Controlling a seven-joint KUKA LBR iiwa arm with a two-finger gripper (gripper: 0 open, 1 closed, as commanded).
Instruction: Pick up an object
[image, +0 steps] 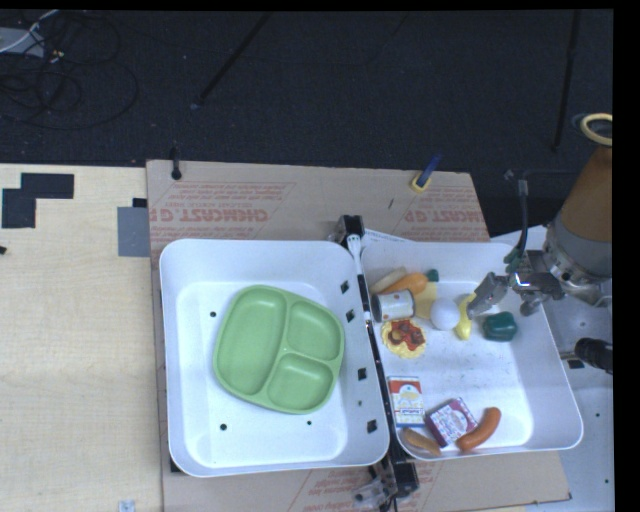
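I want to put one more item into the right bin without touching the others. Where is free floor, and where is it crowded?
In the right bin, bare floor lies between the green object above and the sausage below. Crowded: the left side, from the carrot and pizza toy down to the small carton. The gripper hangs over the upper middle.

pale wooden bench (70, 330) bearing a brown cardboard sheet (300, 205) with reversed red print; on the sheet, two shallow white bins side by side, left bin (190, 420) and right bin (545, 400), rims touching.
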